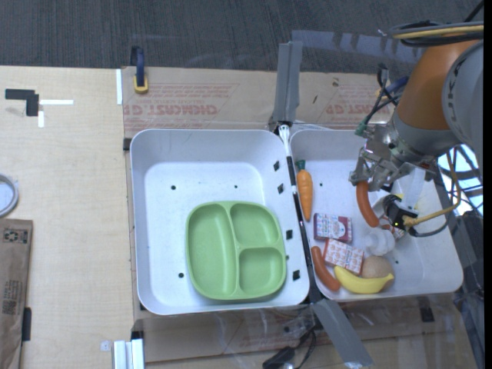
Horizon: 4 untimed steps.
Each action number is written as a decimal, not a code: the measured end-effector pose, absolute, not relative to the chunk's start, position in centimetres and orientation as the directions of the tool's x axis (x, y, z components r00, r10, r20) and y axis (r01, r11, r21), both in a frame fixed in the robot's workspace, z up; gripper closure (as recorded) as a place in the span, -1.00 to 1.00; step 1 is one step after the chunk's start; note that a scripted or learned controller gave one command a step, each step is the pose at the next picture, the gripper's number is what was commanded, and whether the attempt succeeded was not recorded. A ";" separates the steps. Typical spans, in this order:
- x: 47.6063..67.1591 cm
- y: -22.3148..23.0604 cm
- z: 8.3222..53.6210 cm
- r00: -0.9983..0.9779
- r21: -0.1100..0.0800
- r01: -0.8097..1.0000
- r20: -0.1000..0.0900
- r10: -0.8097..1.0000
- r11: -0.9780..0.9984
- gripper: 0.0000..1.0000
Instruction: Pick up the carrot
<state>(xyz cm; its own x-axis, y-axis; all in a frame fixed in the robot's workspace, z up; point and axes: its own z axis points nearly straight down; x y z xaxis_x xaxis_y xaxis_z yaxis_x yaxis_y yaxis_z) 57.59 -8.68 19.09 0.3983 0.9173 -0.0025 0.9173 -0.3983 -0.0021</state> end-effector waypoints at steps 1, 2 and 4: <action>48.0 -0.4 23.1 0.675 -0.004 0.738 -0.005 0.738 -0.675 1.00; 47.7 6.2 21.3 0.638 -0.005 0.770 -0.007 0.770 -0.638 1.00; 47.6 1.5 19.0 0.652 -0.005 0.758 -0.005 0.758 -0.652 1.00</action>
<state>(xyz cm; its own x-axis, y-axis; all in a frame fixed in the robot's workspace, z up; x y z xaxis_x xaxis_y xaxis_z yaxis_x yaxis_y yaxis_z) 47.64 1.55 19.01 0.6521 0.7581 -0.0052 0.7581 -0.6521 -0.0049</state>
